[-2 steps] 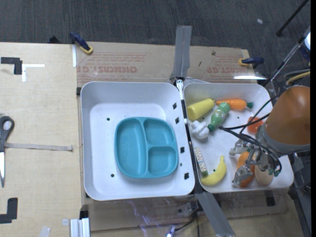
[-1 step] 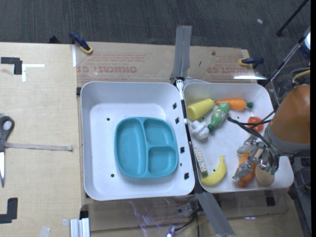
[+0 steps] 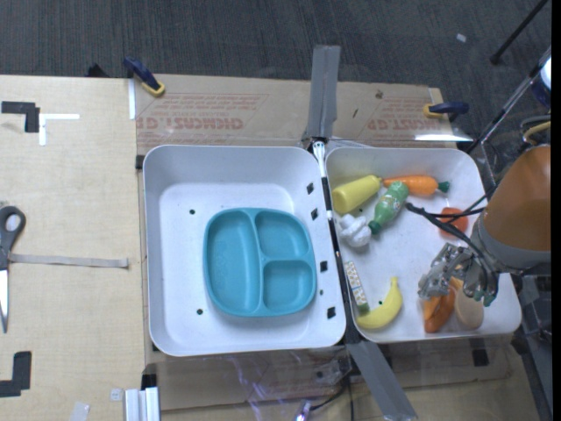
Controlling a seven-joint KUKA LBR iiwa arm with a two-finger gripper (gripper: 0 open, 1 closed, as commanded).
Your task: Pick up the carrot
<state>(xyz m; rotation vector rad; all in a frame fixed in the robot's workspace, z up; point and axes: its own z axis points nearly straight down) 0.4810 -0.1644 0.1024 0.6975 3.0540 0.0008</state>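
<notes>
Carrot (image 3: 412, 184) lies at the far side of the right bin (image 3: 399, 152), pointing across it, its green stalk end toward the right wall and its tip just beside a yellow corn cob (image 3: 353, 193). A green bottle (image 3: 387, 208) rests at a slant just below it, touching or nearly touching. Nothing grips the carrot; it sits on the bin floor, so the pick-up is not done yet.

The gripper (image 3: 451, 274) hangs low over the near right corner of the same bin, well apart from the carrot. It sits above an orange piece (image 3: 436, 312) and beside a pale cup-like thing (image 3: 469, 312). Its metal parts and cables blur together, so I cannot tell how the fingers stand, nor whether they hold anything.

A banana (image 3: 386, 306) lies near the front wall, and a white lump (image 3: 353, 231) sits by the divider. The left bin (image 3: 175, 169) holds a blue divided plate (image 3: 259, 261).

By my judgement the whole job remains: the arm must travel to the far side, come down over the carrot, close on it and lift. The crowding bottle and corn could get in the way.
</notes>
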